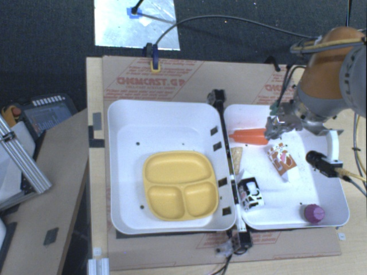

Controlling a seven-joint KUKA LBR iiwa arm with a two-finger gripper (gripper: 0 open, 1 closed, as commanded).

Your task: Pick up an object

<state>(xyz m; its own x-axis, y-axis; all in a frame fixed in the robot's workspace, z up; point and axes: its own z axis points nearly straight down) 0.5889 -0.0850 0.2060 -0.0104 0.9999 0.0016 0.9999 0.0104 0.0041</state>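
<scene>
two white bins side by side. the left bin [126,128] holds just a yellow divided plate [179,185] with three compartments, one long one at the back and two smaller ones in front, sitting flat toward the near right of the bin.

the right bin [330,196] is busier. tucked against the divider is a small tan piece [236,154], and nearer the front corner a little black-and-white item [250,193]. at the back left lies an orange carrot-shaped thing [248,135], lengthwise across the bin. the gripper [276,126] is right at its right-hand end, touching it or just above, hard to say which. honestly can't tell whether the gripper is open or closed, or whether it has hold of anything. just in front of the gripper there's a red and white printed packet [281,158], tilted, and a purple thing [313,213] sits alone in the near right corner. the grey and orange arm [332,67] comes in over the back right.

the bins rest on a brown cardboard sheet [172,79] with red lettering. off to the left is a grey side table [57,176] with an aluminium rail [23,162] and a small device with a screen [49,114]. behind the bench, a dark floor [46,39] with a shiny sheet [135,16] on it.
</scene>
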